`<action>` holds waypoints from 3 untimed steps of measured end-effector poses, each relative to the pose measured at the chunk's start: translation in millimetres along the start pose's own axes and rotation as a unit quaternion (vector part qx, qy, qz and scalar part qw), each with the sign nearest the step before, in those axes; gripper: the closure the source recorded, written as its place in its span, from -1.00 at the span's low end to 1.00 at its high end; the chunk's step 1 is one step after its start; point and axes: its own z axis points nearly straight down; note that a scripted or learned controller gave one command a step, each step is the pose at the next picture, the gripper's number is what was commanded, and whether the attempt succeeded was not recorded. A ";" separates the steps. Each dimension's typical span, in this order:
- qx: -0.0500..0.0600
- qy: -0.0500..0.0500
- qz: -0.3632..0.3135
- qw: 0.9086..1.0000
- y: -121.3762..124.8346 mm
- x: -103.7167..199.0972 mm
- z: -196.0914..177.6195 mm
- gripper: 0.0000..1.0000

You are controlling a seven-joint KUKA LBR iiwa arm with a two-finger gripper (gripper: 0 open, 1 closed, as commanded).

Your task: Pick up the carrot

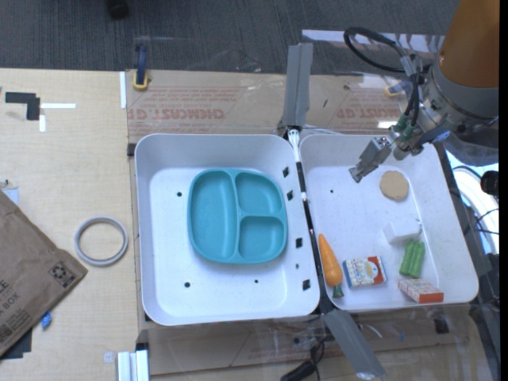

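The carrot (329, 260) is lying flat in the right bin (349, 213), tucked against its left wall at the near corner, long axis running away from the camera with a slight lean, orange body pointing to the far side and green stem end toward the near rim. A small snack carton (364, 271) is sitting just beside it, crowding that flank. The gripper (367, 163) is hovering well apart over the far part of the bin, carrying nothing, and whether the jaws are parted I cannot tell.

Two white bins (218, 145) — one carrot (329, 260), one teal tray (236, 215), one tape roll (101, 240)
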 end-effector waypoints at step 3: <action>-0.001 0.001 -0.436 0.900 -23.6 54.0 77.1 -1.00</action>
